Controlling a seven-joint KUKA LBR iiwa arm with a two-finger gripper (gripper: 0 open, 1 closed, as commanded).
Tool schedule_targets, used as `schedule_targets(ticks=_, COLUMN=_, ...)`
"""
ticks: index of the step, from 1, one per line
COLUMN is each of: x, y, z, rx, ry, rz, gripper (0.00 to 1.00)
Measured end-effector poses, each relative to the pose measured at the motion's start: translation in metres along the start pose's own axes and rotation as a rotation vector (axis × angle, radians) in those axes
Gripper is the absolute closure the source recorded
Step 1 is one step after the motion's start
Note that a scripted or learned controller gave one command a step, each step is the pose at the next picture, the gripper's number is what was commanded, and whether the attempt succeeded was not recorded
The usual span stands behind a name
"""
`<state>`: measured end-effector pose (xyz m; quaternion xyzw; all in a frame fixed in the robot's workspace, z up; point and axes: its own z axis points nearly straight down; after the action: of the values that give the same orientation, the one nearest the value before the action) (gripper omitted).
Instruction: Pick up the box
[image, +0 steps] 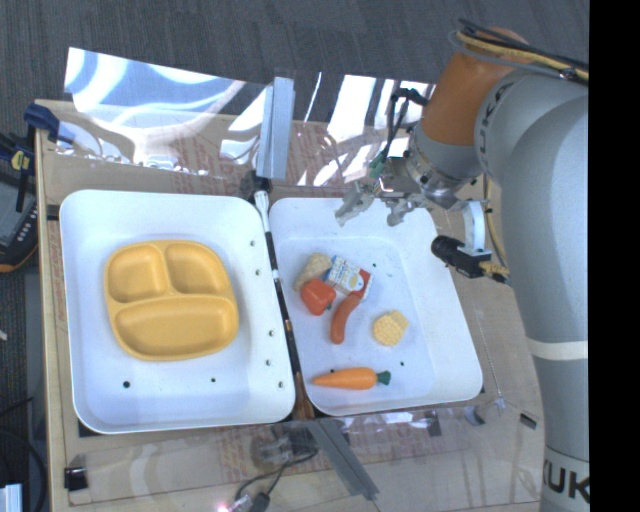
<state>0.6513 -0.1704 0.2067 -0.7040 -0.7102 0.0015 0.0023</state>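
Hovering open-fingered over the right bin's (455, 340) far edge, gripper (375, 205) empty. Small blue-and-white box (345, 272) lying mid-bin, touching the sausage (345, 315) and red toy (318, 296) (crowded spot). Best approached straight down, fingers straddling the box's short sides, avoiding the neighbours; carrot (347, 379) and corn piece (390, 327) well apart.

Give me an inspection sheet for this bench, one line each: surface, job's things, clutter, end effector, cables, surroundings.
Surface: two white bins; left bin holds a yellow divided tray; right bin holds the toy items.
Job's things: small blue-and-white box in the right bin, among the food pieces.
Clutter: carrot, sausage, orange-red piece, yellow round piece, beige piece.
End effector: end effector over the right bin's far edge, holding nothing, fingers apart.
Cables: black cable near the wrist.
Surroundings: dark floor; clamps at the left edge.
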Motion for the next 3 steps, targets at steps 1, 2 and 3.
schedule_targets(ticks=1, x=-0.019, y=-0.041, z=0.097, rx=0.0, ry=-0.001, rz=0.002, gripper=0.0)
schedule_targets(ticks=2, x=0.0, y=-0.052, z=0.111, rx=-0.011, ry=-0.006, rz=-0.053, gripper=0.0)
schedule_targets(ticks=3, x=-0.001, y=-0.051, z=0.099, rx=-0.012, ry=-0.009, rz=-0.059, gripper=1.0)
